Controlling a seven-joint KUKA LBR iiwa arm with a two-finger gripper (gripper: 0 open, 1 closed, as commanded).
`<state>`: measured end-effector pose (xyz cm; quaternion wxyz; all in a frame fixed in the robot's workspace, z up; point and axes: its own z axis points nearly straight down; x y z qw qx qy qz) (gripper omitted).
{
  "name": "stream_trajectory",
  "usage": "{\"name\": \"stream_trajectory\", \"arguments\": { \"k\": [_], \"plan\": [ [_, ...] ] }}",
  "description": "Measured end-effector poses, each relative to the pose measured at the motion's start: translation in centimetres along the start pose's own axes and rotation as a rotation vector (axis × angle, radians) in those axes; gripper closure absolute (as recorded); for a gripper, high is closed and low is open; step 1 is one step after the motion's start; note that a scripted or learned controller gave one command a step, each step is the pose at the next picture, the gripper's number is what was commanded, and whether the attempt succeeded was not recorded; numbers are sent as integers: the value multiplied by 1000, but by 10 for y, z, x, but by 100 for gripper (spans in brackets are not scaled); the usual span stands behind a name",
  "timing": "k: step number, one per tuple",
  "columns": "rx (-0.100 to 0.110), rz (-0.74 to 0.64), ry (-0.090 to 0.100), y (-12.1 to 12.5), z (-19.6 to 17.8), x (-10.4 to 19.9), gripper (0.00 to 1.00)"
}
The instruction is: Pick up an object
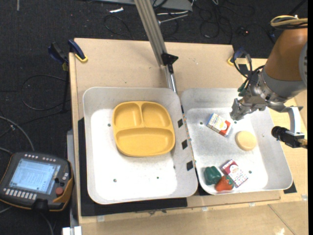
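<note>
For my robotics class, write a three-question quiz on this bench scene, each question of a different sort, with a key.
1. True or false: the yellow divided plate lies in the same bin as the green object.
2. Which item lies nearest the end effector? A) small carton B) round pale object C) green object
3. Fill in: the plate has ___ compartments.

Key: 1 false, the plate is in the left bin and the green object in the right bin; 2 A; 3 three.

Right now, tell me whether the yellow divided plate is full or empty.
Empty: the yellow plate in the left bin shows bare yellow in all three compartments.
</note>
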<state>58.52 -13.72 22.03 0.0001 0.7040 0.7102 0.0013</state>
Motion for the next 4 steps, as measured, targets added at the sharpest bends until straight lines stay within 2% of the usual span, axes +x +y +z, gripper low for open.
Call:
{"name": "stream_trajectory", "arguments": {
  "k": [1, 2, 3, 4],
  "plan": [
    [2, 0, 1, -1, -7, 64, 100],
    [1, 1, 0, -2, -14, 110, 100],
    [2, 0, 1, -5, -13, 175, 100],
    [4, 1, 0, -17, -4, 228, 100]
  ]
}}
